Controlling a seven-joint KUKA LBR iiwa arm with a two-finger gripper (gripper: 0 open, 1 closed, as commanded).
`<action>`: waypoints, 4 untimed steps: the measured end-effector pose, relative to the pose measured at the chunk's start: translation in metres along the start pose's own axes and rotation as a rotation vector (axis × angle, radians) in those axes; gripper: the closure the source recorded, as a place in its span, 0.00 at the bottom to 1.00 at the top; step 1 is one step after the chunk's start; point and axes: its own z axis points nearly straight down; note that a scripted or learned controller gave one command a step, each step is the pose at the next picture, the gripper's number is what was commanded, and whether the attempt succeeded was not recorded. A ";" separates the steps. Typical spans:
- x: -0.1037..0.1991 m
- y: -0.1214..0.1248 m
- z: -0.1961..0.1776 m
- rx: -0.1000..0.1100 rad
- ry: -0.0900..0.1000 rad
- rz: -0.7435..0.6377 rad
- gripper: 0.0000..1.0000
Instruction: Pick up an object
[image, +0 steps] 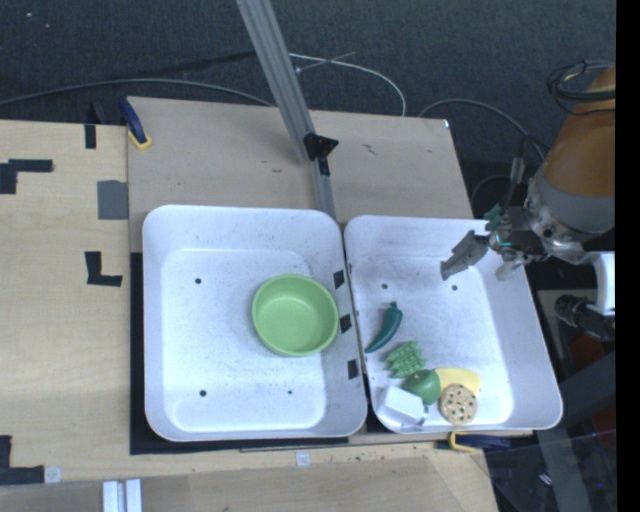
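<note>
Gripper (462, 258), finger state indiscernible, hangs over the right bin's (520, 330) far edge, apart from the pepper (386, 327) and toys (432, 388) clustered at its near-left corner, awaiting a pick.

A pale wooden desk (230, 165) marked with black tape strips (95, 268) stands on dark blue carpet (420, 40), where thin cables (375, 75) trail along the far side.
</note>
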 end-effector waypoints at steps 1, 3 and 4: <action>0.000 0.000 0.000 0.000 0.000 0.000 0.00; 0.001 0.009 0.124 0.007 0.001 0.001 0.00; 0.001 0.012 0.168 -0.004 0.003 0.002 0.00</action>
